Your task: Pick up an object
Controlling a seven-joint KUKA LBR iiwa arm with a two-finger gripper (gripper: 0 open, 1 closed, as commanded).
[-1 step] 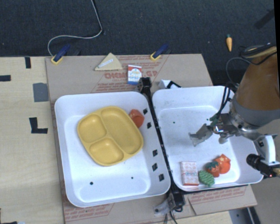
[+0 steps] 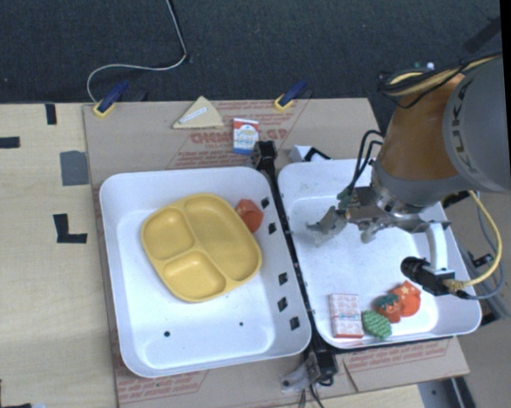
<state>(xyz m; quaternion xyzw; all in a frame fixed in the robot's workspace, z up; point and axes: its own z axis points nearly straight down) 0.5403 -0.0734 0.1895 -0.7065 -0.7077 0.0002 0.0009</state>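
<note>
Objects in the right bin (image 2: 438, 317), a flat pink packet (image 2: 344, 315) lengthwise toward the camera beside lumpy green-and-red toys (image 2: 391, 310), lay near the front wall, apart from the end effector (image 2: 344, 221), whose grip state was unclear.

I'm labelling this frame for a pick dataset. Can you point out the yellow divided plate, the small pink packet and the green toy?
yellow divided plate (image 2: 202, 246): camera view, on its central ridge.
small pink packet (image 2: 344, 314): camera view, middle of its top face.
green toy (image 2: 376, 324): camera view, middle of its body.
</note>
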